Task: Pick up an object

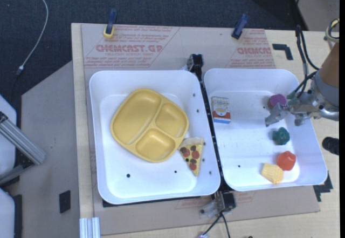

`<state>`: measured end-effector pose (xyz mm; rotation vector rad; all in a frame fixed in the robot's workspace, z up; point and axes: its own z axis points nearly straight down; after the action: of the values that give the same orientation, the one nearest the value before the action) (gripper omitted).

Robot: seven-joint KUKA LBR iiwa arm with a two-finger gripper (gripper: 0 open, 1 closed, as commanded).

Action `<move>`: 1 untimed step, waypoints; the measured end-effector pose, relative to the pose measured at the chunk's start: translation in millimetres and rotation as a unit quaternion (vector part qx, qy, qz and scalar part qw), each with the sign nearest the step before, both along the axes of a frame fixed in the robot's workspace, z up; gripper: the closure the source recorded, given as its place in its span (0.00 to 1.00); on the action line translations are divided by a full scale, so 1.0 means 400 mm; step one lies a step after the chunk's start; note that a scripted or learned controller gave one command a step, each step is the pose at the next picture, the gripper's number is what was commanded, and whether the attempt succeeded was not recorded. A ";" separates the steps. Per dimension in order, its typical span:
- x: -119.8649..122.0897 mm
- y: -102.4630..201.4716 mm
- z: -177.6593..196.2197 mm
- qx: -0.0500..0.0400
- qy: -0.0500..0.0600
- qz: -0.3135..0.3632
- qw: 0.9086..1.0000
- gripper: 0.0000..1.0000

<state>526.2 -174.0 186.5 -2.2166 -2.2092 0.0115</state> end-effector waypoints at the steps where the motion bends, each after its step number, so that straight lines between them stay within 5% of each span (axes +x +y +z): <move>1: 0.008 0.001 0.017 -0.002 -0.007 0.002 1.000 0.00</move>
<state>529.5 -173.7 193.1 -2.2207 -2.2215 0.0003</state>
